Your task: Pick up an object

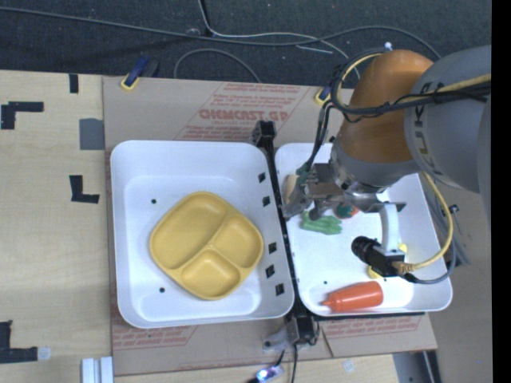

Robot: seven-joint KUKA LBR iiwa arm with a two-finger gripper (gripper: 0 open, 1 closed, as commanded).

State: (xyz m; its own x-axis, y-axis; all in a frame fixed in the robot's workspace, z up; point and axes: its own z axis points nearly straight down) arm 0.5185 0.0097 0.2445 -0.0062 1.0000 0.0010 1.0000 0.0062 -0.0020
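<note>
Big grey arm [451, 110], rounded orange band [387, 106] just above the wrist, yellow and black cables [435, 250] looping beside it.

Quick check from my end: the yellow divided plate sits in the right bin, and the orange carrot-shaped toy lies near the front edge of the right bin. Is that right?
Not quite. The camera view shows the yellow divided plate in the left bin, not the right one. The rest holds: the orange carrot-shaped toy lies near the front edge of the right bin.
</note>
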